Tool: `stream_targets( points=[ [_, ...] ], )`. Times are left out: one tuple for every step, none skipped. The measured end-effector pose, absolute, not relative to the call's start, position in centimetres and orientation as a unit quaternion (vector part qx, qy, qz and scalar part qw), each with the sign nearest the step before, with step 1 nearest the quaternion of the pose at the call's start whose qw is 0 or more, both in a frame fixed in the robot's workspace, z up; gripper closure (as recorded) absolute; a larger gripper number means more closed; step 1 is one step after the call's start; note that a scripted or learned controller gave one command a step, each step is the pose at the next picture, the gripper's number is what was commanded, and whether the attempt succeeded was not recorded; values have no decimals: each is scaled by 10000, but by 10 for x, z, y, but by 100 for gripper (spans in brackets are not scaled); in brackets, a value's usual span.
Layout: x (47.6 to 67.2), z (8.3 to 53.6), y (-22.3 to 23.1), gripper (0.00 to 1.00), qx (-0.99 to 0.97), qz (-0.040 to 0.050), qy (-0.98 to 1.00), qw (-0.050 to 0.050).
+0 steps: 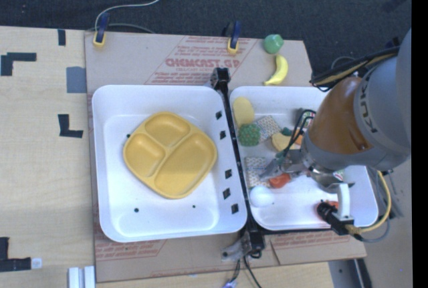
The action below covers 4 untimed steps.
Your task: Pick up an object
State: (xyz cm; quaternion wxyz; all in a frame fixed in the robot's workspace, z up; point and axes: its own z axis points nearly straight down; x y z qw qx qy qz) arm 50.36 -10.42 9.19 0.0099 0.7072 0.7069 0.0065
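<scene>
Arm [354,123] hides right bin's [267,216] middle; gripper [284,163] tips blurred.

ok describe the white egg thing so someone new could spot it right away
Look in the right bin, the one the arm reaches into, then down to its front left corner beside the divider. The white egg lies there, just below the orange piece. It is the one plain white, rounded item among coloured toy foods.

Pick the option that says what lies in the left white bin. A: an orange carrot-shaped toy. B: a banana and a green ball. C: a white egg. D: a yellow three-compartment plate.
D: the yellow three-compartment plastic plate lies alone on the floor of the left shallow white bin, while the small toy foods sit in or beyond the right bin.
</scene>
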Motion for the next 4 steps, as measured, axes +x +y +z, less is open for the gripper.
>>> stream_targets(
  points=[
    [544,184,-5,100,7061,4,7081,-5],
    [559,200,5,100,7065,-6,7077,-7],
    [534,209,47,100,7064,-5,7078,-11],
    [638,183,103,100,7061,-10,7081,-6]
  ],
)
